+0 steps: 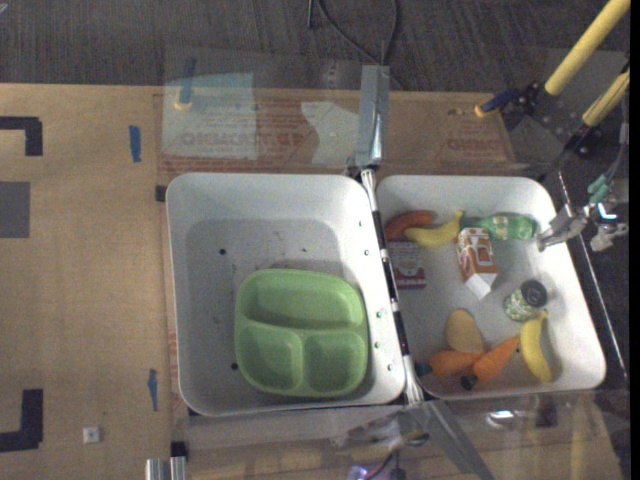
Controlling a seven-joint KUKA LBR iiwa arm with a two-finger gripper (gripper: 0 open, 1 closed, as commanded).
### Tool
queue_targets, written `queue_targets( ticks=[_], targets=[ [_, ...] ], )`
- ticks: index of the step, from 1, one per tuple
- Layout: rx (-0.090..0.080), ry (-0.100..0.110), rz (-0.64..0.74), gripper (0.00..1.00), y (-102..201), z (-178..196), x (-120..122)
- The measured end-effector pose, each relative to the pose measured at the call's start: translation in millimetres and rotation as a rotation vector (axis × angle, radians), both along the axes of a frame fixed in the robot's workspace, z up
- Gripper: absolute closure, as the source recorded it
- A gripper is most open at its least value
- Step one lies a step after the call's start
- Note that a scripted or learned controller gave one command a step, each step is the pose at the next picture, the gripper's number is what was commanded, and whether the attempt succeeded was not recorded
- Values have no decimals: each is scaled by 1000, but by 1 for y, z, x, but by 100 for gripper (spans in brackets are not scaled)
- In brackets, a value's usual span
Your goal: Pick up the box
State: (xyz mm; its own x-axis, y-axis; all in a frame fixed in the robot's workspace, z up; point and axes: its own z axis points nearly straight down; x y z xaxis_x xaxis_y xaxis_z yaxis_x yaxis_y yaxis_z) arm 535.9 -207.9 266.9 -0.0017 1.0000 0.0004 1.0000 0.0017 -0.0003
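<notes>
An orange and white box (476, 252) lies in the right bin (585, 313), near its middle, with a white end pointing toward the front. A smaller red and white carton (407, 265) lies against the same bin's left wall. My gripper (580, 226) hangs at the bin's right rim, level with the green bottle (505, 228) and well to the right of the orange box. It touches neither box, and nothing shows held in it.
The right bin also holds a sausage (409, 221), two bananas (437, 234) (537, 346), a small can (526, 300), a potato (463, 330) and carrots (497, 358). A green divided plate (300, 333) lies in the left bin (200, 268). Yellow-handled tools (585, 43) stand at the back right.
</notes>
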Motion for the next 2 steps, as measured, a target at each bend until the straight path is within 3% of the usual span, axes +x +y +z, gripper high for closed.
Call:
queue_targets(
  ticks=[1, 2],
  targets=[
    [0, -1, 251, 0, 69, -156, -18],
    [-3, -6, -206, 0, 55, -179, 61]
  ],
)
